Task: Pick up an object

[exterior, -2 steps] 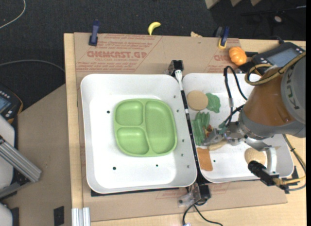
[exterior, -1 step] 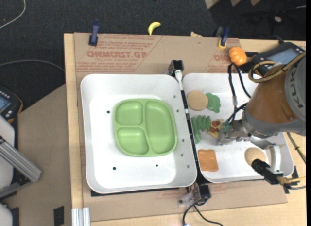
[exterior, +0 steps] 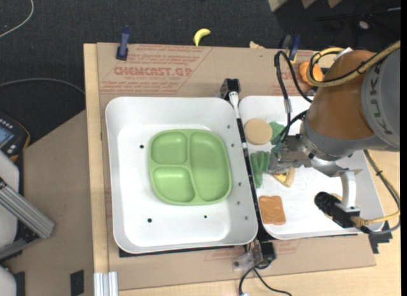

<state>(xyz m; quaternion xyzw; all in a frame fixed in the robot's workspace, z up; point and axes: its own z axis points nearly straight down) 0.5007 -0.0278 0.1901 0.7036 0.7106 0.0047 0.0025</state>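
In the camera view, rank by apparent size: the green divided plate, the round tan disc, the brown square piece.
Largest: green divided plate.
The round tan disc and the brown square piece look about alike, so I won't rank those two.

The arm (exterior: 375, 107) is bulky and rounded; its upper shell is grey with part of a dark printed letter showing at the edge; below that sits a broad orange band (exterior: 340, 97); a grey collar follows; black cables (exterior: 286, 91) loop along its side; the gripper (exterior: 284, 161) is a small block of dull metal and black parts.
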